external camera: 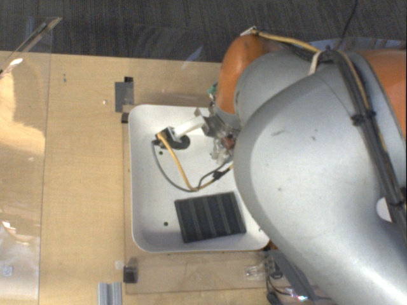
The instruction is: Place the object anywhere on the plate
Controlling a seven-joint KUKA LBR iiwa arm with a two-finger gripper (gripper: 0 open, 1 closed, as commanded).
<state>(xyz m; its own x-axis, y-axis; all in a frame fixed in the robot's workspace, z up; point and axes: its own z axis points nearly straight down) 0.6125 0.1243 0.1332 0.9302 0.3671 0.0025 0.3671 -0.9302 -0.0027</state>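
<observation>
- Slab [210, 217]: black, rectangular, ribbed along its length, flat on the floor of the bin [143, 189].
- Set in the bin's lower right part in the camera view, a little skewed to the walls, close to the near wall.
- Well apart from the pincer [220, 146], with bare white floor between; touching neither it nor the arm [305, 189], though the slab's right end sits just beside the arm's outline.
- Whether object or plate: cannot tell.
- Pincer: low over the bin's upper right part, tucked under the wrist and mostly hidden by the arm's bulk; open or closed, cannot tell; grip on anything, cannot tell.
- Arm: grey, very large in the view, in from the right, covering the bin's right wall.
- Band [245, 59]: orange, above the wrist, over the bin's upper right corner.
- Cables [359, 100]: dark, strapped along the top of the arm, running toward the upper right.
- Bin: white, shallow, round-cornered, on a pale wooden table [82, 170].
- Speck [166, 223]: small, dark, on the bin floor just left of the slab.
- Clamps: black, one [127, 94] at the bin's upper left corner, one [130, 274] just below its lower left corner.
- Clear sheet [25, 138]: on the table's left part, bright with glare.
- Carpet [127, 11]: dark, beyond the table's far edge.
</observation>
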